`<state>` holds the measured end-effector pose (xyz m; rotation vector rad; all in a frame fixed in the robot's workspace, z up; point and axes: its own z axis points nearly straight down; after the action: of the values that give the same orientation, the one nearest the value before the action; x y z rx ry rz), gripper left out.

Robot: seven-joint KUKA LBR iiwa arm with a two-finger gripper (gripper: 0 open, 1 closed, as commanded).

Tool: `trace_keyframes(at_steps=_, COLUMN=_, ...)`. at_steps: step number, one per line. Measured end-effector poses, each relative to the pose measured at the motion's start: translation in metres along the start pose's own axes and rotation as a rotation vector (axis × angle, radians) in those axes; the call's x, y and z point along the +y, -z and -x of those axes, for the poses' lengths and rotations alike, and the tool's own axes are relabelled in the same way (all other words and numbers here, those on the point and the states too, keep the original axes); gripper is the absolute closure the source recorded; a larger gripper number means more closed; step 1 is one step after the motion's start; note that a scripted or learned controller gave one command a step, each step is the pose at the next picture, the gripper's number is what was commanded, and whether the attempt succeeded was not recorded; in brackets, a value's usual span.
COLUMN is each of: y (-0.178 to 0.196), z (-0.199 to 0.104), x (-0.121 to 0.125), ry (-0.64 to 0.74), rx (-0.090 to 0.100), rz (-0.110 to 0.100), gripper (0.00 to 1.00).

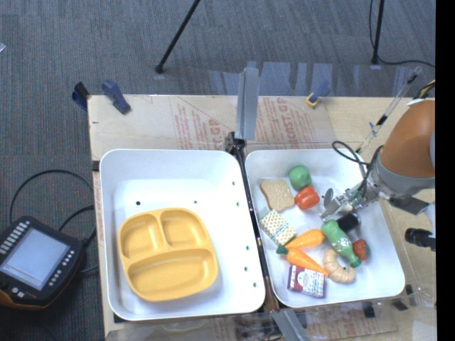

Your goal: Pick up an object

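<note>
Nearest the camera, a red-and-white snack packet lies in the right white bin. Beside it, a green plastic bottle lies flat, its long axis running far-left to near-right. Just beyond, the gripper hovers; whether it is clenched cannot be told. Crowding carrots could spoil the grasp.

A yellow divided tray lies in the left bin.

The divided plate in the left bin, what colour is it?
Yellow; the divided plate shows clearly in the camera view.
</note>
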<state>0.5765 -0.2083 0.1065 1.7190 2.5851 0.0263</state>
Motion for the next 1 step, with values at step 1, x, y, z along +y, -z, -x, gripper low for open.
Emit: trace_keyframes(at_steps=1, y=0.0123, z=0.0048, x=-0.0011, ry=-0.005, rx=-0.009, rz=0.000, gripper=1.00)
